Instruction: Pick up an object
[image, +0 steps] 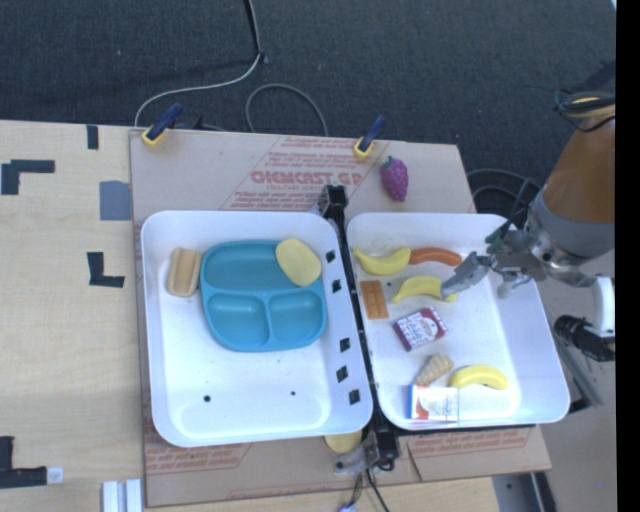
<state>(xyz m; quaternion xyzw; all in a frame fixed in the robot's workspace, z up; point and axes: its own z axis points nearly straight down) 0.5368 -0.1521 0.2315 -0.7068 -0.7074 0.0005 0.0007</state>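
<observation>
Yellow banana (418, 289) just beside gripper (463, 277)

Overhead slant over 2 bins (160, 330)

Smooth glossy white plastic bins (170, 400). Matt blue plastic tray (262, 300). Dull brown cardboard (290, 180) with red print under the bins. Glossy plastic-looking bananas (480, 377). Pale wood-grain bench (60, 340). Dark rough carpet (400, 60).
</observation>
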